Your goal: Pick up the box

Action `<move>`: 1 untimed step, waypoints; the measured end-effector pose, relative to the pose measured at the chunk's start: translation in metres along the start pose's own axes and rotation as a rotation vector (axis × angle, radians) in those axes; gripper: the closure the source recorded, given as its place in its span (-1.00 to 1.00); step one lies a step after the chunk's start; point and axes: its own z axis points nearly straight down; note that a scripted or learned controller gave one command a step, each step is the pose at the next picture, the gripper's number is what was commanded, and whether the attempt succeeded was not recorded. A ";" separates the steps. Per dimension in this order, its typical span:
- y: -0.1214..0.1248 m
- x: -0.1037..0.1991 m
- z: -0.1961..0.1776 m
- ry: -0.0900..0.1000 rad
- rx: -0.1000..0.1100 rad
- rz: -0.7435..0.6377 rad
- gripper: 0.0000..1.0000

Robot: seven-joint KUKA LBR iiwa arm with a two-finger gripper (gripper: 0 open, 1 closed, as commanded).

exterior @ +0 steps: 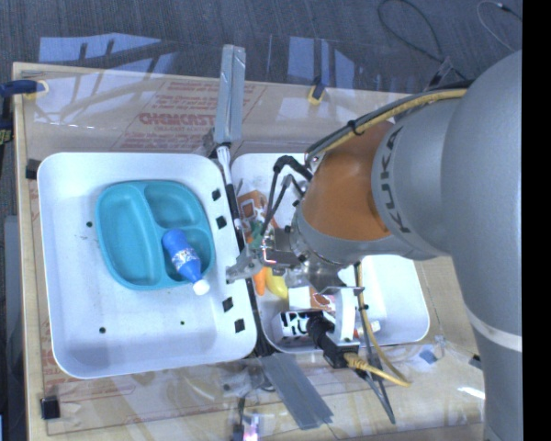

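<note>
Your arm (441, 173) is reaching in over the right bin (406, 309), with the orange band (344, 196) hanging right above the clutter. The gripper (274, 257) is sitting low at that bin's left wall, tucked under the wrist, so whether the claw is spread or pressed together, you cannot tell from here. Nothing is showing in its grasp either.

The box (296, 322), as best it can be made out, is the white carton with dark print lying at the near end of the right bin, partly covered by the wrist hardware. Just beside it, towards the gripper, a small yellow object (277, 284) is poking out.

Over in the left bin (64, 246), a blue bottle (182, 257) is lying across a teal divided plate (129, 237), well apart from the action.

To my eye you are working the approach, not the lift. The gripper looks nearer the yellow piece than the carton, so the next move is calling for a shift towards the near end of the bin, lining up over the carton, then a clean descent. Watch that left wall and the crowding neighbours; a nudge could pin the carton against the rim.
</note>
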 end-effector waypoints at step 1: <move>0.011 -0.035 0.067 0.013 -0.019 -0.063 -1.00</move>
